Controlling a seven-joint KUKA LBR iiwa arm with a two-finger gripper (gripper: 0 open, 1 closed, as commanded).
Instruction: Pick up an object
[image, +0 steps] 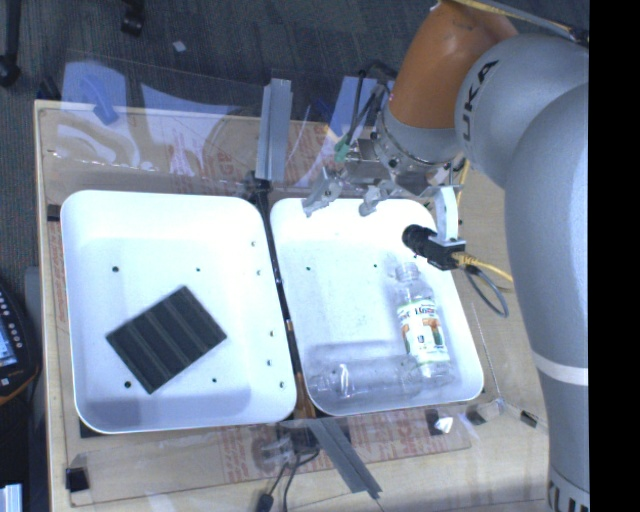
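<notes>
Right bin (300, 290): clear bottles (420, 325), edges indistinct.

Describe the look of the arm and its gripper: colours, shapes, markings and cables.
The arm is made of thick, rounded light-grey segments, with a broad orange band above the wrist and dark KUKA lettering beside it. The gripper is a small metal assembly with two pale, slender fingers. Thin dark cables run along the wrist, with a black fitting mounted below.

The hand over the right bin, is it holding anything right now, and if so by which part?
Nothing is held. The hand hangs open above the right bin's far edge, apart from the bottles lying there.
</notes>
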